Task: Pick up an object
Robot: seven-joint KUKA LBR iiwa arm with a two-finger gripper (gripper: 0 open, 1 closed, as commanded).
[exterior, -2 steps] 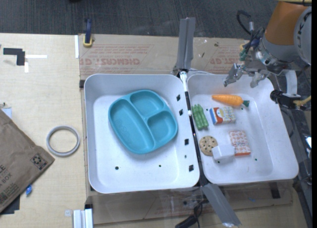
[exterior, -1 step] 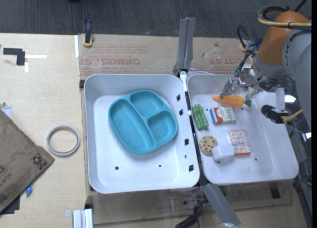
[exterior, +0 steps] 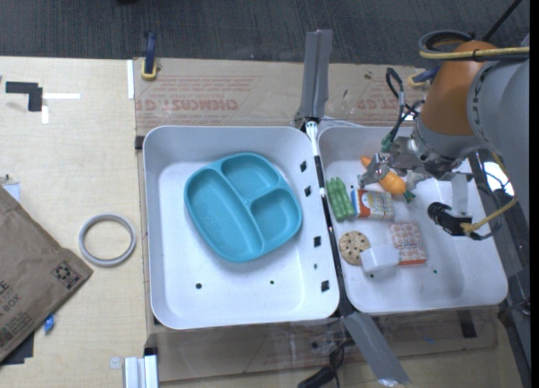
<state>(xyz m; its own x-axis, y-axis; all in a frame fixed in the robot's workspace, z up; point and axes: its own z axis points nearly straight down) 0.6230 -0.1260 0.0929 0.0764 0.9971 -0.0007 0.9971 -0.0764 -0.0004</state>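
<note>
My gripper (exterior: 381,169) is low in the right bin (exterior: 438,289), near its back left part. Right beside its tip lies a small orange object (exterior: 392,183); whether it is gripped I cannot make out. Around it lie a green ridged piece (exterior: 340,199), a red and white packet (exterior: 376,204), a round cookie (exterior: 354,246), a white block (exterior: 379,259) and a pink printed packet (exterior: 408,241).
A blue divided plate (exterior: 243,206) lies in the left bin (exterior: 168,294). A tape ring (exterior: 107,238) and a brown cardboard box (exterior: 29,273) rest on the bench at left. A black cable end (exterior: 444,215) hangs over the right bin.
</note>
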